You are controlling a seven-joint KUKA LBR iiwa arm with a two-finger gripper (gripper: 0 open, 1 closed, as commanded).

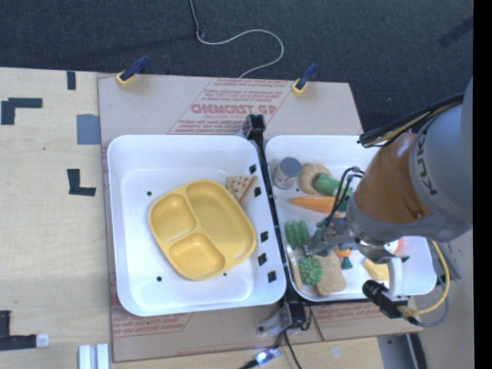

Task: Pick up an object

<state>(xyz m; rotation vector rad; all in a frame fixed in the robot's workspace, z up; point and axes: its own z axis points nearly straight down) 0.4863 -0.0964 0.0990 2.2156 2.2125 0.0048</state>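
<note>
The right bin (323, 141) holds several toy foods: a grey can (288, 171), a beige piece with a green end (317, 178), an orange carrot (311, 203), a green vegetable (296, 233), a broccoli (310, 270), a tan bread piece (330, 277) and a yellow wedge (375, 269). My gripper (323, 243) hangs low over the middle of this bin, just right of the green vegetable and above the bread piece. The wrist hides whatever lies under it.
The left bin (127, 206) carries a yellow divided plate (201, 227) and a small waffle-like cracker (241, 184) at its right side. A black divider (265, 198) runs between the bins. The grey arm with its orange band (388, 187) covers the right bin's right half.
</note>
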